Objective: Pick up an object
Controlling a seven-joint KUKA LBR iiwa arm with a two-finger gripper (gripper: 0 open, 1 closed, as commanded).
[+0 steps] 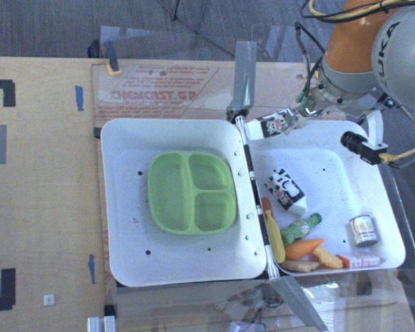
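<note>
Below pincer [280, 124], apart: black-and-white box [286, 189] in right bin [332, 159].

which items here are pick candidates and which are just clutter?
Pick candidates, all in the right bin:
black-and-white box
green bottle
carrot
small can
yellow banana

Just lying about:
green divided plate in the left bin
cardboard sheet
blue tape

Gripper sits at the right bin's far rim.

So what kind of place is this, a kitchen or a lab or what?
Most likely a robotics lab test bench: a grey and orange arm reaches over two white bins, one holding a green divided plate, the other toy food such as a carrot.
</note>
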